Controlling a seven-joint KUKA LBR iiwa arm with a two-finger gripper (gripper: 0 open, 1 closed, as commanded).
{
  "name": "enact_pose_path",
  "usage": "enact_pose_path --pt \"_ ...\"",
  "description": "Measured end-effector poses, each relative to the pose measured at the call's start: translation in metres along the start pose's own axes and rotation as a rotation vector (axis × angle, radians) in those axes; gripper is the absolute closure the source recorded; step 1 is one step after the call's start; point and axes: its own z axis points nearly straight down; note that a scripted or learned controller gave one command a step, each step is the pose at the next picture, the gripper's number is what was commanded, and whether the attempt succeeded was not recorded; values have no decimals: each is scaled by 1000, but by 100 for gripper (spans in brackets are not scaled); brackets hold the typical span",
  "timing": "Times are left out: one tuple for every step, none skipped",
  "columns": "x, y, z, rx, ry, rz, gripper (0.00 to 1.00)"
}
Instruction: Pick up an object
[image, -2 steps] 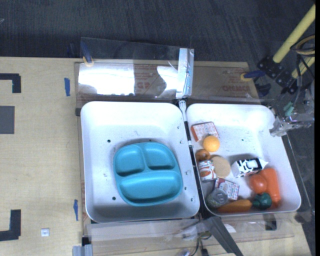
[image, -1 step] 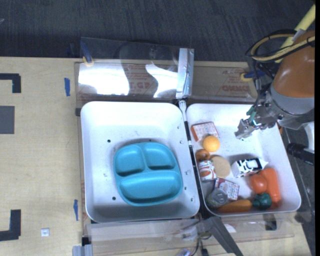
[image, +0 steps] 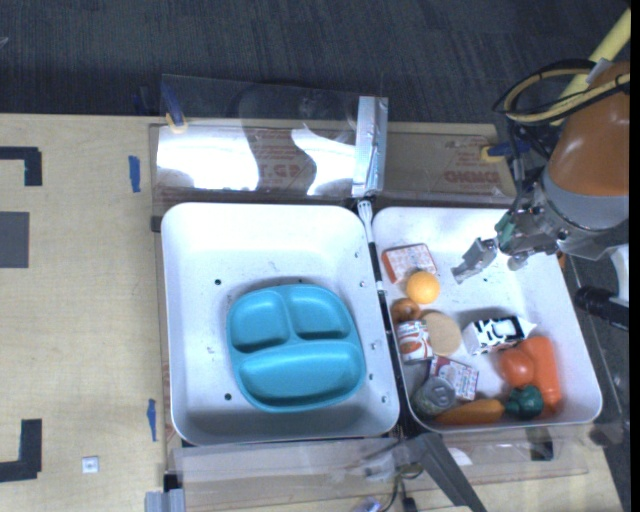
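Hovering over the right bin, the gripper hangs with fingers apart, holding nothing, above bare floor beside an orange ball and a red-and-white packet. Crowded along the bin's lower part lie a black-and-white carton, a tomato, a carrot and a can. The left bin holds a blue tray. The wooden bench carries both; the arm is cut off at right.
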Motion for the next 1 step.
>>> enact_pose_path --pt "-11 -54 45 2 -1 3 0"
